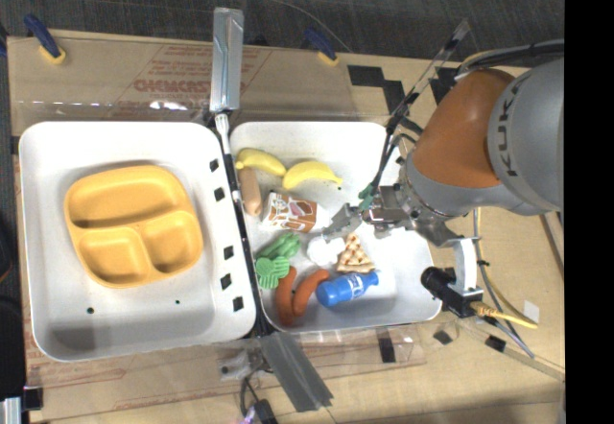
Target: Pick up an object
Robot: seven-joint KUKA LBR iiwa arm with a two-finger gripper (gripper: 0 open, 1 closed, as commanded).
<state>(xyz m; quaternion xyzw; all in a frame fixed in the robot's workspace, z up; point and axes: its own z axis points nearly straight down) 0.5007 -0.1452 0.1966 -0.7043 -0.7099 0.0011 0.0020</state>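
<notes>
- Arm [480,139] reaches in from the right over the right bin [384,139].
- Gripper [347,221] sits low at the bin's middle; cannot tell its state, nothing visibly held.
- Just beside it: pizza slice [354,256], brown carton [290,212].
- Also in that bin: two bananas [309,175], blue bottle [347,288], hot dog [297,293], green toy [276,259].
- Left bin [48,221] holds a yellow tray [132,223].
</notes>
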